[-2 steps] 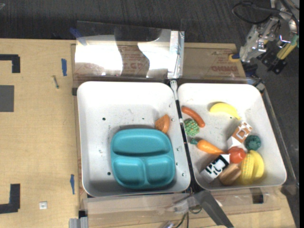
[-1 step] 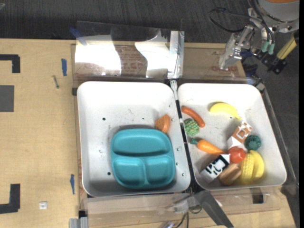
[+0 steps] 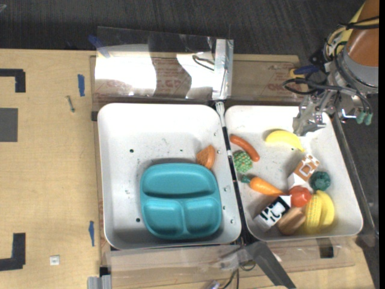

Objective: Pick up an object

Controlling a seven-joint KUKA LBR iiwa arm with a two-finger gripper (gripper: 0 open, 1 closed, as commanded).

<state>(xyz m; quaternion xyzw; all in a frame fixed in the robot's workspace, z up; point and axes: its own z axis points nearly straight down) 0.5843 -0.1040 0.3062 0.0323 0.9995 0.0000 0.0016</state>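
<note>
The gripper (image 3: 308, 124) hangs over the far right corner of the right bin (image 3: 349, 215), just beside a yellow lemon (image 3: 284, 138); whether its jaws are released or clenched cannot be told. Toy foods lie loose in that bin, among them a carrot (image 3: 263, 186), a corn cob (image 3: 319, 210) and a sausage (image 3: 245, 147), while a teal tray (image 3: 179, 200) fills the left bin (image 3: 114, 137). Nothing appears lifted, so the pick seems not yet made.

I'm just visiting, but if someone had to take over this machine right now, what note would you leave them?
Gripper: above the right bin's far corner, nothing between its fingers that I can see; open or shut is unclear.
Things: the lemon lies just below it; carrot, tomato and corn sit nearer the front. The teal tray is in the left bin.
Done: nothing lifted.
Left: grab one thing.
</note>
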